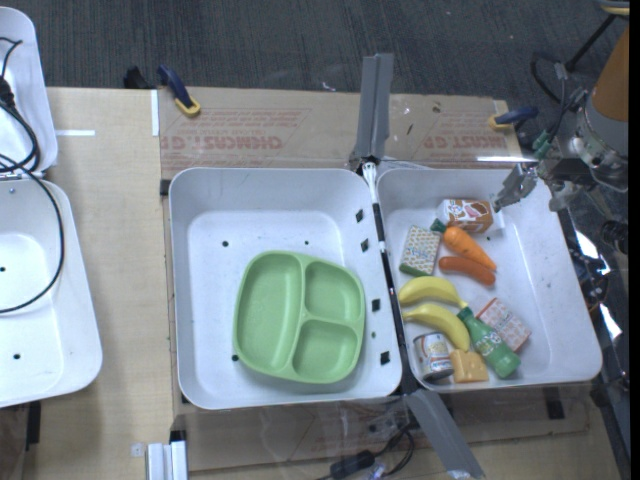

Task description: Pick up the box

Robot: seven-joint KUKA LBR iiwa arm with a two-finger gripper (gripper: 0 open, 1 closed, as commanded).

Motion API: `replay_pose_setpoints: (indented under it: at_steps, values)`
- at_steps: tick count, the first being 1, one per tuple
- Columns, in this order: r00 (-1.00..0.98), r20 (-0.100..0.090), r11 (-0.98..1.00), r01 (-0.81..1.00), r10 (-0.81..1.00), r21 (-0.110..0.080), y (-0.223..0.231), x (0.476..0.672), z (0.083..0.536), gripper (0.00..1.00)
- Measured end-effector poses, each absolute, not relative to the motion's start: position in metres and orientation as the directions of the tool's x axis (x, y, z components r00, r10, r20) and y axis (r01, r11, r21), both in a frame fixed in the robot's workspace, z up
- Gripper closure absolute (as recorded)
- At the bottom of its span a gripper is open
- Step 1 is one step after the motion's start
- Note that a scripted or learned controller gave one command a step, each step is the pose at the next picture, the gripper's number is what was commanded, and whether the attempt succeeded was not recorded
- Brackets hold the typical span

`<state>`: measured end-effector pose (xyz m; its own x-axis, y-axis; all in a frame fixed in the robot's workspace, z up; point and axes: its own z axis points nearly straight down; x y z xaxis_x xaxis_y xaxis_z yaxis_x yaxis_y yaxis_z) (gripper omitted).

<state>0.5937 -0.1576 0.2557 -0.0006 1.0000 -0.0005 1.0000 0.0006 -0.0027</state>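
1. Nearest, the right white bin (570, 268) holds one tin can (432, 355), one cheese wedge (468, 367), one green bottle (488, 344), and two yellow bananas (432, 302).
2. One green three-compartment plate (300, 316) lies in the left white bin (200, 268).
3. Farther back lie two orange carrots (468, 253) and one small printed carton box (467, 214).
4. The end effector (520, 186) hovers just beside the box; whether its fingers are apart I cannot tell.

A: can you read anything on this bench?

B: You've got red print on the cardboard sheet (330, 133) behind the bins. It's upside down from this camera and I can't make out the words.

A: and the packets in the right bin?

B: You'll see printing on the small box (466, 214) and the patterned packet (420, 251), but it's too small to read.
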Motion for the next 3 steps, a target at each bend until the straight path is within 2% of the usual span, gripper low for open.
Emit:
replay_pose_setpoints:
  at_steps: [1, 2, 3]
  values:
    - [-0.039, 0.0, 0.039, 0.999, 0.999, -0.002, -0.207, 0.519, 0.135, 0.0]
    - [-0.135, -0.003, 0.135, 0.991, 0.991, 0.009, -0.205, 0.481, 0.096, 0.0]
    - [-0.089, -0.006, 0.089, 0.996, 0.996, 0.009, -0.196, 0.48, 0.096, 0.0]
